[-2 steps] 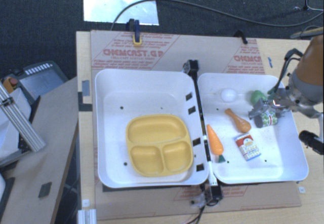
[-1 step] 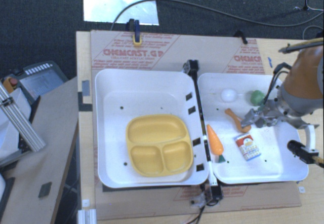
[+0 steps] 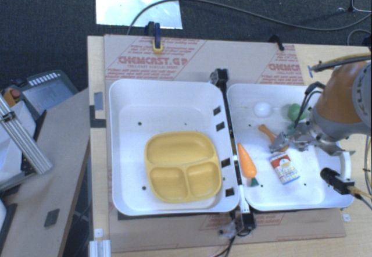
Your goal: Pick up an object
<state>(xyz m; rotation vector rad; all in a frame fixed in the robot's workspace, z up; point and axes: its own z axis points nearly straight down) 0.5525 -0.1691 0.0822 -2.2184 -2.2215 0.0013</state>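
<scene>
My gripper (image 3: pixel 279 143) hangs low in the right bin (image 3: pixel 256 197), the arm reaching in from the right. Just below it lies a small red and white box (image 3: pixel 284 168). A short orange-brown piece (image 3: pixel 267 131) lies right beside the gripper on its left. An orange carrot (image 3: pixel 247 160) rests against the bin's left wall. Further back sit a white ball (image 3: pixel 263 109) and a green object (image 3: pixel 293 111), the latter partly hidden by the arm. I see nothing held in the gripper.
The left bin (image 3: pixel 128 134) holds a yellow divided plate (image 3: pixel 183 166). A black divider with clips (image 3: pixel 226 128) runs between the bins. A grey side table (image 3: pixel 46 180) stands to the left of the bench.
</scene>
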